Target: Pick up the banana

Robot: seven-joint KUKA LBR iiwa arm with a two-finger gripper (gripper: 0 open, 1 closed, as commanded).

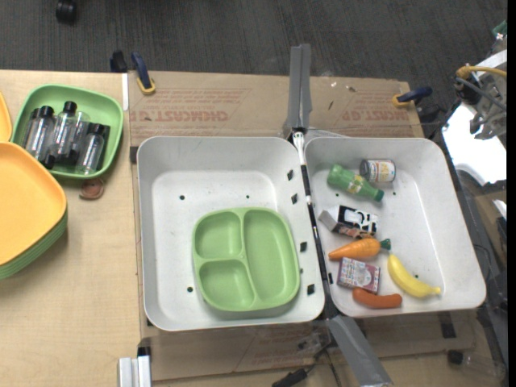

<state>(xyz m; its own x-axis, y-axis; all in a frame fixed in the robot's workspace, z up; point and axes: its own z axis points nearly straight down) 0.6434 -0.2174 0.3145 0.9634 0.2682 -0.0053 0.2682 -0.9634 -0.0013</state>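
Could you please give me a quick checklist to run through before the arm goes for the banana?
1. Banana located, in the right bin near its front right corner: ok.
2. Banana top uncovered, nothing lying on it: ok.
3. Room beside the banana: the red sausage and the pink packet sit close on its left but apart from it: ok.
4. Bin wall close to the banana's right tip, possibly tight for a finger: cannot tell.
5. Gripper state and position before the descent: cannot tell.
6. Green divided tray in the left bin, away from the approach path: ok.
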